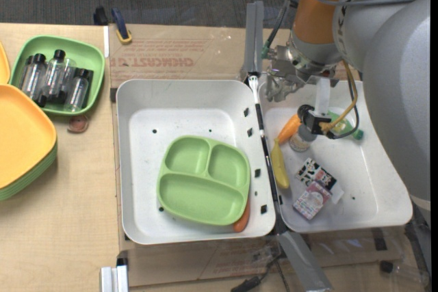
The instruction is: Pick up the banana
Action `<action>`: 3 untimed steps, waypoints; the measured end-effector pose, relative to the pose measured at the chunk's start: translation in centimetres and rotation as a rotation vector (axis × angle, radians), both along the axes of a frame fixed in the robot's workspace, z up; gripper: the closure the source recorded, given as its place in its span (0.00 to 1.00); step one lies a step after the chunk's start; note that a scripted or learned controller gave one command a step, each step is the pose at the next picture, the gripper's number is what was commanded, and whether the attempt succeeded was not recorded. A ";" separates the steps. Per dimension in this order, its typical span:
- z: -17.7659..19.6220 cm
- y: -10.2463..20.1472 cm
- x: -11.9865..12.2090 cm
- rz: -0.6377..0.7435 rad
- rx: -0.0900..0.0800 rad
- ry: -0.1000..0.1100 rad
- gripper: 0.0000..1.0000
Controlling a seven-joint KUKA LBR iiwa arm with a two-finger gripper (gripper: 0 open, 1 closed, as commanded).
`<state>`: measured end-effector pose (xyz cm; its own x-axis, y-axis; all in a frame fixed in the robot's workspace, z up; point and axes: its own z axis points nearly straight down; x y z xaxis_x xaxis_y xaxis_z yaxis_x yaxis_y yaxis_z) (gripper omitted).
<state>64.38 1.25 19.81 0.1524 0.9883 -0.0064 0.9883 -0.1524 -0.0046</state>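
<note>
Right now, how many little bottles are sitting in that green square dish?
4 bottles, all standing side by side in the green square dish left of the bins: one at the left, then, then, and one at the right. More could hide behind them.

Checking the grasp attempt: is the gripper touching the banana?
Apart. The camera view shows the gripper near the bin's top edge, white floor between it and the banana.

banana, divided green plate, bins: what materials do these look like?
Banana: probably a plastic toy; even yellow, smooth skin, though too small to be sure. Divided green plate: likely moulded plastic, matte to satin, uniform colour, soft rounded rims. Left bin and right bin: look like thin white plastic, slightly glossy, with rounded, formed walls.
</note>
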 end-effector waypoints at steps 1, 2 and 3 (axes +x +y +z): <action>-0.8 -2.1 1.4 -0.476 0.001 -0.004 1.00; 0.0 -2.1 1.4 -0.473 -0.003 0.000 1.00; 0.7 -2.1 1.4 -0.470 -0.006 0.004 1.00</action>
